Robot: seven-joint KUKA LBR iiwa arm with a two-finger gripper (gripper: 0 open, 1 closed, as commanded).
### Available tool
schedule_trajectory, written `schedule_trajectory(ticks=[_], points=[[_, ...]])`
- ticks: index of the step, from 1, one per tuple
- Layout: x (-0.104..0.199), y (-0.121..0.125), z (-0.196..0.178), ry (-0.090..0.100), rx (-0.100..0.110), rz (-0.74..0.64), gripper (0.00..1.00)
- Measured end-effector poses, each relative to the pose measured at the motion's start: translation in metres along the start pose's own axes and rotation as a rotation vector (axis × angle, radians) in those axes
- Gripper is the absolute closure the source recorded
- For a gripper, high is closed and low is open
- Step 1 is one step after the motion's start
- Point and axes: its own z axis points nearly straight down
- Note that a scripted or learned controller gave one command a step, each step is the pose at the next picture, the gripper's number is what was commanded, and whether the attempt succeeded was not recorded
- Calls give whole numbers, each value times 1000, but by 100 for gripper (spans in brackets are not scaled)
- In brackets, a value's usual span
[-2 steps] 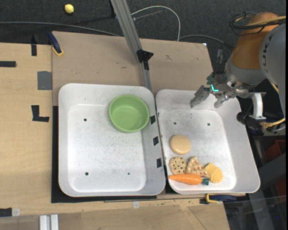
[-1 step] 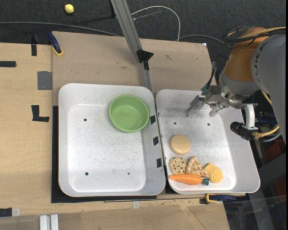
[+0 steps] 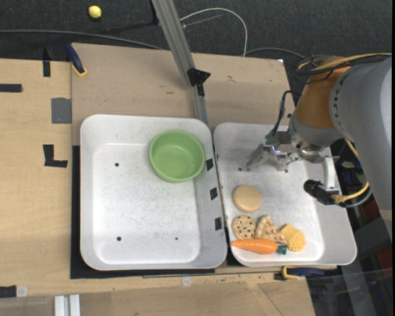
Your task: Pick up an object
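In the right bin (image 3: 329, 242) lie several toy foods: a tan round bun (image 3: 247, 198), a brown waffle cookie (image 3: 243, 226), a pale knobbly piece (image 3: 266, 228), a yellow corn cob (image 3: 293, 237) and an orange carrot (image 3: 255, 245). A green bowl (image 3: 177, 155) stands in the left bin (image 3: 118, 216), near its far right corner. My gripper (image 3: 268, 165) hangs over the far part of the right bin, beyond the bun. It is open, its fingers spread apart, and nothing sits between them.
The grey arm with its orange band (image 3: 316, 107) reaches in over the right bin's far right side. A slanted metal pole (image 3: 178, 38) comes down to the bins' far edge. Black cables (image 3: 332, 193) hang beside the wrist.
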Motion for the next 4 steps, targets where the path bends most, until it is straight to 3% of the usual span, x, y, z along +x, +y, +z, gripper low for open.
schedule_trajectory(ticks=[1, 4], points=[[0, 2, -13, 0, -4, -1, 100], [0, -12, -159, -1, -12, 1, 100]])
